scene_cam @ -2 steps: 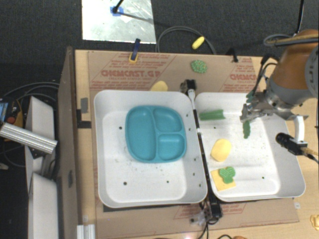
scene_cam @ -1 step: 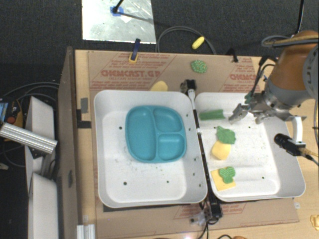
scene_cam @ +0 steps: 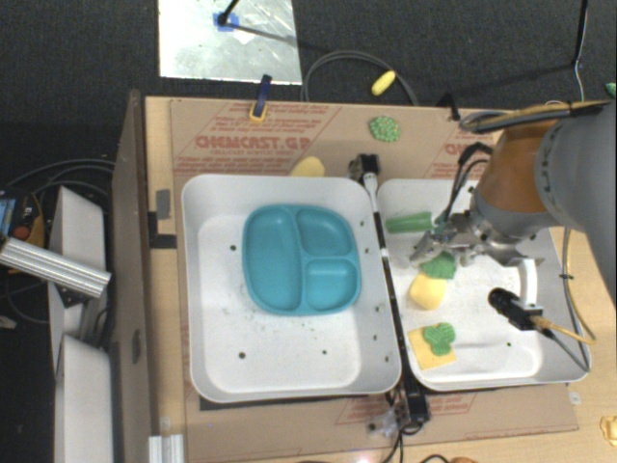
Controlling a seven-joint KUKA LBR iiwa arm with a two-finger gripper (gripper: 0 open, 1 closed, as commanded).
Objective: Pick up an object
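At the front of the right bin you see a flat yellow slab with a green tuft sitting on top of it. Just behind it, toward the middle of the bin, lies a yellow lump. It is roundish, with no clear long axis.

At the far edge of the lump, touching it or very close, is a small green piece. The gripper hangs directly over this piece, low above the bin floor. So the piece lies right under the gripper, slightly to the front of it, and the lump is just beside it on the front side.

I judge that the green piece is the thing to be picked, though the lump so near could disturb the closing. You cannot tell from this view how far the gripper is open, nor whether it has hold of the piece or only stands over it.

Behind the gripper, a green stick lies with its long axis running from the side next to the left bin toward the arm. In the left bin rests a blue plate, well apart from all this.
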